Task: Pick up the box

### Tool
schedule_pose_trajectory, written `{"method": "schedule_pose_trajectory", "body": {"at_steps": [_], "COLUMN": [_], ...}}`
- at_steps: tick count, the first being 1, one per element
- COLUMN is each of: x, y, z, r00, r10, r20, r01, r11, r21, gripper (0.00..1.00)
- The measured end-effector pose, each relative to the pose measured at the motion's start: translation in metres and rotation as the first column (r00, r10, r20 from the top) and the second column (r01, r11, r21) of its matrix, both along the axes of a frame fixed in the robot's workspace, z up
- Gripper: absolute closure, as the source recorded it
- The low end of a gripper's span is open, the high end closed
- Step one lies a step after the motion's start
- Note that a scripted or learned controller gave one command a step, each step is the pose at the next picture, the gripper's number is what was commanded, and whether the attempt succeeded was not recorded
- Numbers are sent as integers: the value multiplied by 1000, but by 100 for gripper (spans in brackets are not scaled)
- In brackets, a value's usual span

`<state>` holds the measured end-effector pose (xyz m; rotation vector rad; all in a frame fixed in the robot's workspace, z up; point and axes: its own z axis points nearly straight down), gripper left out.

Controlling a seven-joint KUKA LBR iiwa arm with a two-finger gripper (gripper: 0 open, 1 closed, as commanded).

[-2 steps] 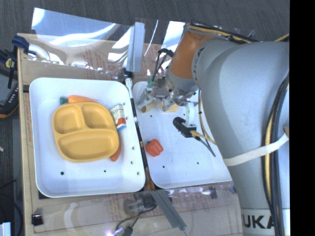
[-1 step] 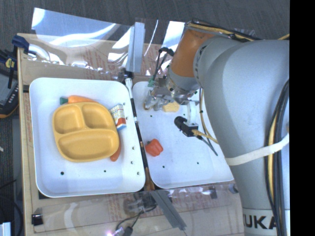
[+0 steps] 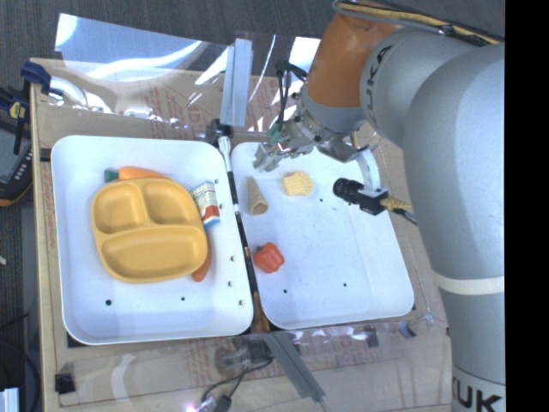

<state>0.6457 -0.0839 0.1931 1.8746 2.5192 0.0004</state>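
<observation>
Camera view puts our two-finger metal gripper (image 3: 268, 155) low over the far left corner of the right white bin (image 3: 377, 273); we cannot tell from this angle how its jaws stand, and we see nothing between them. Just beside it lie a tan cone-shaped piece (image 3: 257, 196) and a small pale yellow block (image 3: 297, 183). An orange-red pepper-like toy (image 3: 268, 257) sits near the bin's left wall. Our small box with the red-and-white label (image 3: 206, 203) lies in the left white bin (image 3: 77, 307), touching the yellow divided plastic tray (image 3: 147, 228), close to the rim between the bins.
</observation>
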Motion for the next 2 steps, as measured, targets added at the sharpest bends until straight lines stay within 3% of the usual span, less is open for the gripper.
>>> {"method": "schedule_pose_trajectory", "body": {"at_steps": [1, 2], "x": [0, -6], "y": [0, -18], "z": [0, -64], "r00": [1000, 997], "r10": [0, 74], "r20": [-1, -1], "r01": [0, -74], "r11": [1000, 997], "r21": [0, -1], "gripper": [0, 0]}}
